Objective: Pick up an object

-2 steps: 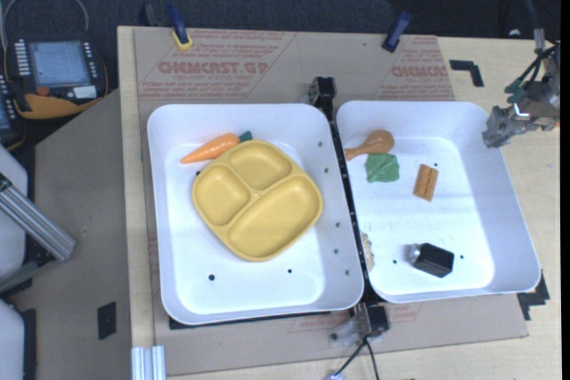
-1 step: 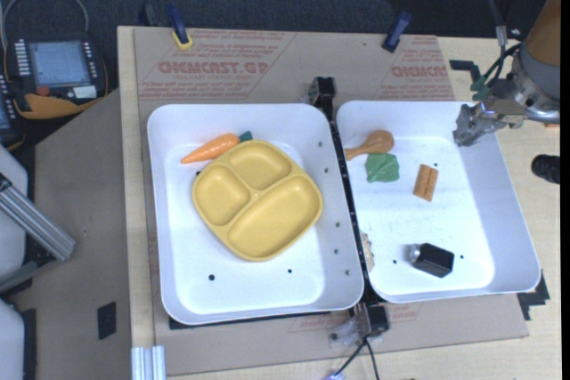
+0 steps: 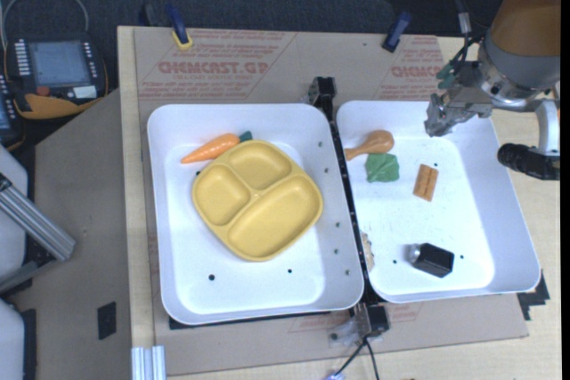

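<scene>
Overhead view of the bench. The claw (image 3: 443, 122) hangs over the far edge of the right bin (image 3: 512, 218); whether it is open or closed cannot be told, and nothing is seen in its grasp. No object has been lifted, so approach, grip and lift all appear to remain. Candidates lie nearby: a brown pear-shaped piece (image 3: 371, 143) and green block (image 3: 383, 167) to its left, an orange stick (image 3: 426, 182) just below, a black box (image 3: 434, 259) further below. The cardboard (image 3: 267, 62) under the bins reads "CHEMCAST".
</scene>
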Motion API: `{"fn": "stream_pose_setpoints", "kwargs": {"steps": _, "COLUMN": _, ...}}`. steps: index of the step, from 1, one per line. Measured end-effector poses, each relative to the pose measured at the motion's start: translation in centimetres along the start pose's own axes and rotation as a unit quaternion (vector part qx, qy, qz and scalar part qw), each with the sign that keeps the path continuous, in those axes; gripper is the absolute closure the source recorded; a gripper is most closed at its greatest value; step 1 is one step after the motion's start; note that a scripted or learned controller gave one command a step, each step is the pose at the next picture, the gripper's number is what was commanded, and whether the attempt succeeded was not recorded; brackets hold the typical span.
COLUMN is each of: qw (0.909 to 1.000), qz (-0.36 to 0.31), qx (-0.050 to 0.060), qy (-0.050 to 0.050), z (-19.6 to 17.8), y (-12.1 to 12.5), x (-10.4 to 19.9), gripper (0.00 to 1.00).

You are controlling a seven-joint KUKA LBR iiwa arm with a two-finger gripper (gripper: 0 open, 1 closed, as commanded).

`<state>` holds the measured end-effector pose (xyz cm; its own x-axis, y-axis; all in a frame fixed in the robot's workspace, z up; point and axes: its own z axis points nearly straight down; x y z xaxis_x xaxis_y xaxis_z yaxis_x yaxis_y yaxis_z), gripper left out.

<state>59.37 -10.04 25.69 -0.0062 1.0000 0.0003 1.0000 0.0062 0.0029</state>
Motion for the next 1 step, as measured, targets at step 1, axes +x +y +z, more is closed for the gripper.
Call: {"fn": "stream_pose_setpoints", "kwargs": {"steps": 1, "qw": 1.0000, "qz": 0.001, "qx": 0.000, "qy": 0.000, "z": 0.98, "y": 1.60, "x": 4.19, "gripper": 1.00}}
